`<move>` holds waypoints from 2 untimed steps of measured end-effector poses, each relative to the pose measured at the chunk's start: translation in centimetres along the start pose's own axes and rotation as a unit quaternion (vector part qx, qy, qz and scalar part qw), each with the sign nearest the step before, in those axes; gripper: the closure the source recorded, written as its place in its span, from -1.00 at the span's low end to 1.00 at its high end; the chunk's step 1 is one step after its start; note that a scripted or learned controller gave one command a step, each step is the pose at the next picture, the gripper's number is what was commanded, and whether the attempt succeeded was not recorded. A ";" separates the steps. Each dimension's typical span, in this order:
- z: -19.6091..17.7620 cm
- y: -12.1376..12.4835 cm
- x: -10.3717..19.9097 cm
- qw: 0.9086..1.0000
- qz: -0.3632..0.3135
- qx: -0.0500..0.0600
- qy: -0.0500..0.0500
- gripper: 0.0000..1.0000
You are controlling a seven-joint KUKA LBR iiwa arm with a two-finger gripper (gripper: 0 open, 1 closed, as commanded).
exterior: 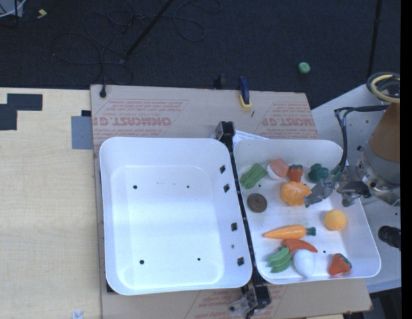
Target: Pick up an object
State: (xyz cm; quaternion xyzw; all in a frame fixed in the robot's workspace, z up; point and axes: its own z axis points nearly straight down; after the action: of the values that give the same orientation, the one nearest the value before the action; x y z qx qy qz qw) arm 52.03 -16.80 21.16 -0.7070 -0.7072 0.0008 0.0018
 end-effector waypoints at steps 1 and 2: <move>12.5 4.6 2.1 1.000 -0.001 0.002 0.001 -1.00; 12.4 9.1 2.2 1.000 -0.001 -0.002 -0.001 -1.00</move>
State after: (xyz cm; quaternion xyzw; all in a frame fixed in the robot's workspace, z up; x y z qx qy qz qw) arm 61.09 -14.57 8.76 -0.7063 -0.7079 -0.0005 -0.0003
